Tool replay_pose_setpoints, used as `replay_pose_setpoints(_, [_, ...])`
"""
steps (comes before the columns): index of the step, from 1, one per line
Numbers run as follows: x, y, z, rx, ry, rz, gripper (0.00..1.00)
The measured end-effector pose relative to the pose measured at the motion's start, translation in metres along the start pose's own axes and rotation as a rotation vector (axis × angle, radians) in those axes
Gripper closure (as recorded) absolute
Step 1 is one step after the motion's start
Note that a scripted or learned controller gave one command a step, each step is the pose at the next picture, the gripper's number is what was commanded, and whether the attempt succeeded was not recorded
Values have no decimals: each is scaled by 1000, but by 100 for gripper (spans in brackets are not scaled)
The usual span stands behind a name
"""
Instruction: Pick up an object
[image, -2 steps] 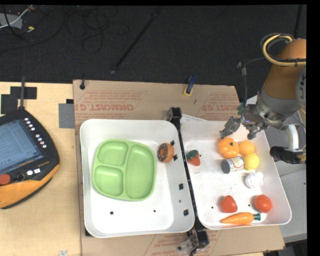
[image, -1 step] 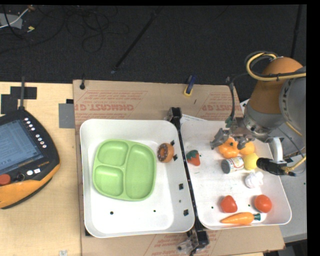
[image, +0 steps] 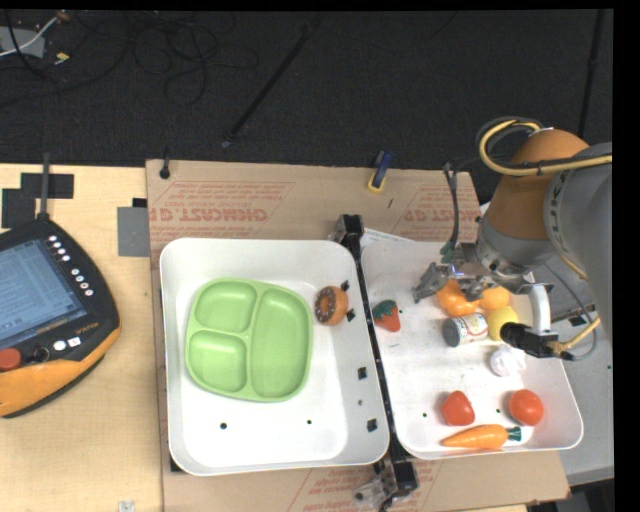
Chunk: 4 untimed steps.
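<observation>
Where the arm (image: 560, 200) overhangs the right bin (image: 420, 440), gripper (image: 455, 280) grip unreadable; orange toys (image: 470, 298) half hidden.

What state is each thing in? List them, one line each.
Green plate: flat in left bin, nothing on it.
Donut: left bin, beside plate.
Strawberry: right bin, lying free.
Can: on its side.
Carrot: lying flat.
Tomatoes: lying free.
Gripper: low over right bin.

Left bin (image: 200, 440) holds a divided plate (image: 250, 340) — right bin (image: 420, 420) holds a carrot (image: 478, 436) at its front edge.
</observation>
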<state>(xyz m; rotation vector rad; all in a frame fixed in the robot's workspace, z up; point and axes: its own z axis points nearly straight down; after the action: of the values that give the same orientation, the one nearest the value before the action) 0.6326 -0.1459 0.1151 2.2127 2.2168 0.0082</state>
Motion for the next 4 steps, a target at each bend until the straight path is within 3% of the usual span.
replay_pose_setpoints(1, [-2,0,-9,2,-3,1,100])
replay_pose_setpoints(3, [-2,0,-114,7,2,2,100])
replay_pose_setpoints(4, [-2,0,-112,11,3,0,100])
